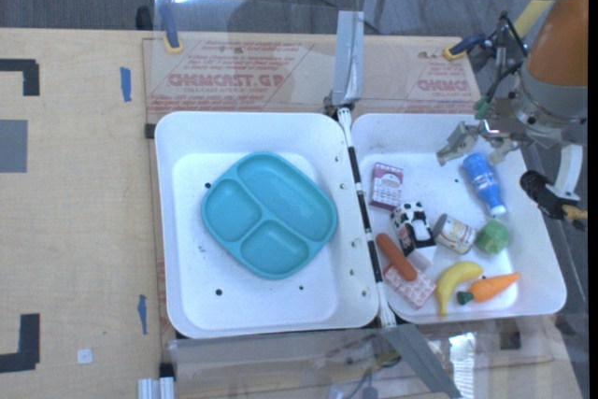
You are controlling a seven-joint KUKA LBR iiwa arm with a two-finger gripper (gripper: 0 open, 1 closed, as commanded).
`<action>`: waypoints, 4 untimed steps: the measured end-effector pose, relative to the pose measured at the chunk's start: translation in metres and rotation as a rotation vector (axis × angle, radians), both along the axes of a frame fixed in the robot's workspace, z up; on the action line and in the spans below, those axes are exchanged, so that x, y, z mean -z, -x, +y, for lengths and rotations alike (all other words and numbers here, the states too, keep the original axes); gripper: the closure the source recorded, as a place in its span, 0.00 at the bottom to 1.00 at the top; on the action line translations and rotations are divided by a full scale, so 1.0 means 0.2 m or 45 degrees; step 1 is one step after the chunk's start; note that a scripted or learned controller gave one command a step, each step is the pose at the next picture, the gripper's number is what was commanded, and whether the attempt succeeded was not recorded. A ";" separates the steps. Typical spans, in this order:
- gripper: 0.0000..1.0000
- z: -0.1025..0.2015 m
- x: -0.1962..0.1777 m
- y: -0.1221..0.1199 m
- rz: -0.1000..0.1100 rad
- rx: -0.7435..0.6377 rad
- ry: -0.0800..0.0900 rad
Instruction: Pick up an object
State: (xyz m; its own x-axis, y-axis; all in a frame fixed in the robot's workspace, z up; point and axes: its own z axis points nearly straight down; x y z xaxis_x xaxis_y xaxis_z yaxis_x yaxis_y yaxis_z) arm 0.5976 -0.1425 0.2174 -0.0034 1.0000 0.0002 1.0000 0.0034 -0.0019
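Note:
The right bin [547, 299] holds several small objects. A blue bottle [484, 183] lies near its right wall. My gripper [476, 143] hangs at the bottle's far end, fingers spread and open, nothing gripped between them. A red and white box [386, 185] lies at the bin's left. Toward the front lie a black and white cow toy [411, 226], a small can [455, 235], a green ball [492, 238], a red sausage [397, 258], a banana [456, 280] and a carrot [491, 287].
The left bin [177, 201] holds a teal divided plate [269, 213]. A metal divider [348, 61] stands behind the seam between the bins. Clear acrylic panels stand along the back. The grey and orange arm [561, 61] fills the upper right.

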 end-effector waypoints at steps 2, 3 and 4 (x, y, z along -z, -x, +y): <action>0.00 -0.34 0.61 -0.03 -0.004 -0.024 0.001; 0.00 -0.41 -0.19 0.06 -0.004 0.165 0.003; 0.00 -0.15 -0.18 0.21 0.000 -0.044 0.000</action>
State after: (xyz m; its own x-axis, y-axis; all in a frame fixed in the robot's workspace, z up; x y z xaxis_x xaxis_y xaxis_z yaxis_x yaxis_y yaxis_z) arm 0.5559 -0.1720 0.2541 -0.0382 0.9993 0.0004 0.9993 0.0382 -0.0021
